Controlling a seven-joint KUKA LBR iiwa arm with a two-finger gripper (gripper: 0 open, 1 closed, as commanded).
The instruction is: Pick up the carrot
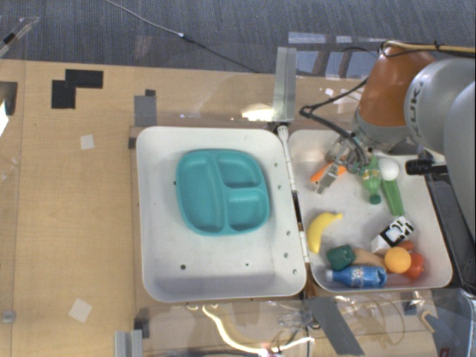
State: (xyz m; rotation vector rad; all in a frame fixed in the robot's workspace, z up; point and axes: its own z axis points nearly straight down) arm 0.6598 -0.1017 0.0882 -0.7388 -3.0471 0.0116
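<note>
Orange and slim, the carrot (325,173) is seen near the right bin's (445,274) far-left corner, touched by the hand (336,169), whose finger state cannot be told, so it may be nudged aside toward the green bottle (372,183).

1 fixed camera looks down at a slant from above the bench (67,222), near enough that the 2 white bins fill most of the frame: the left bin (216,277) near centre, the right bin (439,270) toward the right edge (where the arm (416,95) enters). Grey floor lies along the top.
</note>
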